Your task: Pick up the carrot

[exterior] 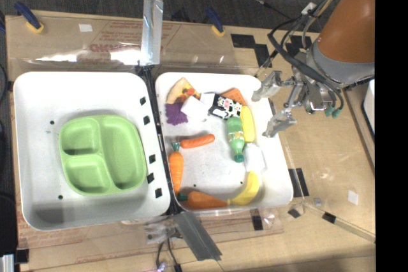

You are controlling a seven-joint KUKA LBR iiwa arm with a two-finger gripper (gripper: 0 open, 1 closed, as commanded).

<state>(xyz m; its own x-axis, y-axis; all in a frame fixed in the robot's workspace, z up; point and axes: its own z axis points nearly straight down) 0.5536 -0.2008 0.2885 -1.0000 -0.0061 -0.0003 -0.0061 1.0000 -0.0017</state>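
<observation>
The left bin [25, 137] holds a green tray [102, 154] with three compartments. In the right bin [274, 181] several carrots lie: one carrot [176, 167] along the left wall, orange, tapered, pointing up and down with a bit of green at its top; a second [197, 142] lies crosswise just above it near the middle; a third [204, 200] rests along the front wall, touching a banana [250, 189]. Further right sit a purple item [174, 113], a pizza slice [182, 90], a black-and-white toy [224, 106], a green bottle [236, 134] and a second banana [247, 123]. The gripper [275, 106] hangs above the bin's right rim, fingers spread apart, nothing between them
</observation>
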